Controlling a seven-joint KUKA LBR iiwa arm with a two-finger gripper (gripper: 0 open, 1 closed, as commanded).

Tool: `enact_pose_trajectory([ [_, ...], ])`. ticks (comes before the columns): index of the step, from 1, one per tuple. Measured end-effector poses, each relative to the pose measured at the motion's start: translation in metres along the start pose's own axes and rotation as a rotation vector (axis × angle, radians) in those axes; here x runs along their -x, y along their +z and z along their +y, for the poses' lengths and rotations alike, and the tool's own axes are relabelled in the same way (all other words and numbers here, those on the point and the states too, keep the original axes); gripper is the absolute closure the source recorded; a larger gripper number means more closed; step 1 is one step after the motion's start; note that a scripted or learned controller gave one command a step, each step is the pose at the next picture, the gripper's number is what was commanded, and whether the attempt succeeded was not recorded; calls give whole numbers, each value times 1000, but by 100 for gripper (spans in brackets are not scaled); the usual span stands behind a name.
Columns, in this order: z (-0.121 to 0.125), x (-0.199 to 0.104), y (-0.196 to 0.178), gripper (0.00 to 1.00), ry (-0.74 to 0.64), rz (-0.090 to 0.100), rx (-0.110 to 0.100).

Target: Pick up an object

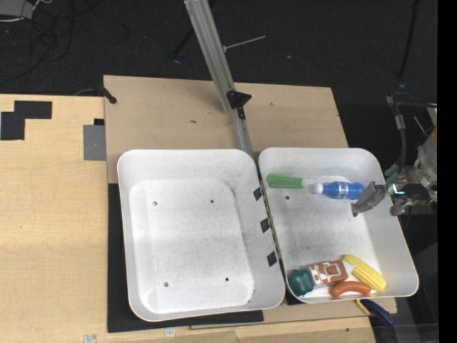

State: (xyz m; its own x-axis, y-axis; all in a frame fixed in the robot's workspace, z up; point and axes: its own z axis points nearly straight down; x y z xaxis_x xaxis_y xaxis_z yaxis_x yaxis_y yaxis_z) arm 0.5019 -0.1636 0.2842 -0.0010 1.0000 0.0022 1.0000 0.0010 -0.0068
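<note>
Nearest the camera, the front corner of the right bin (400, 263) is crowded: a dark green cap-shaped thing (300, 282), a small orange-and-white carton (329, 271), an orange ring (350, 289) and a yellow corn cob (365, 273) all huddle together there, touching or nearly so. The left bin (143, 191) sits alongside with only specks on its floor.

Further back, here's the claw (371, 197), reaching in over the right bin's right rim at about mid-depth. One grey finger (367, 199) slants down toward the bin floor; whether the claw is wide or narrow, I cannot tell from this angle, and nothing is visibly between its fingers.

Now the key relation: just beyond and to the left of the claw lies a blue bottle (341, 189) with a white neck, long axis running left to right across the bin. Its blue end looks to be just beside the fingertip, and contact can't be made out. That looks the likeliest target, so I'd judge the claw needs a short shift left and back to straddle it across its narrow width.

Further along that line, a green stick (285, 181) lies near the divider, well apart from the claw.

Beyond the bins, a metal rail (214, 56) slants over the desk (285, 113).
</note>
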Motion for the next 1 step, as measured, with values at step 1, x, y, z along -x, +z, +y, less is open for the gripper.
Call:
enact_pose_trajectory([
  [1,0,1,-2,0,2,-1,4],
])
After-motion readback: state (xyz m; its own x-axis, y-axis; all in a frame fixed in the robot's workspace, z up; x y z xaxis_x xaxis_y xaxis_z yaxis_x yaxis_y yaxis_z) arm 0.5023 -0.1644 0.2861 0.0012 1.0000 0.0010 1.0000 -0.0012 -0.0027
